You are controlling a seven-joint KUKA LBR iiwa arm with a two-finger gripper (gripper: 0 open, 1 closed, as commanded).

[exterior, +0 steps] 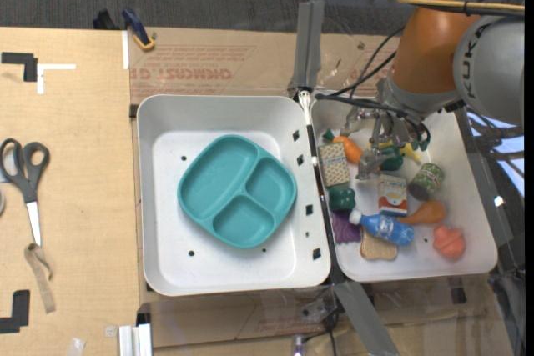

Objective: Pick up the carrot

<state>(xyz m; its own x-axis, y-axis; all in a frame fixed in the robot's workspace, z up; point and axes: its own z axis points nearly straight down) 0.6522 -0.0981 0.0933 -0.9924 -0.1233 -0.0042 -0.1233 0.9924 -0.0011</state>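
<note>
The carrot [351, 150], a small orange piece with a green top, lies at the upper left of the right bin [480, 217]. My gripper [378, 160] hangs low in that bin just right of the carrot, under the orange band of the arm. Its fingers [366, 165] look spread apart, and I see nothing held between them. A green and yellow toy [392, 162] lies right under the gripper. A second orange, cone-shaped item [426, 213] lies lower right in the same bin.
The right bin is crowded: a tan checked box [334, 166], a dark green item [340, 198], a blue bottle [388, 228], a bread slice [380, 248], a pink item [449, 242], a green can [428, 177]. The left bin [158, 204] holds a teal divided plate [238, 191].
</note>
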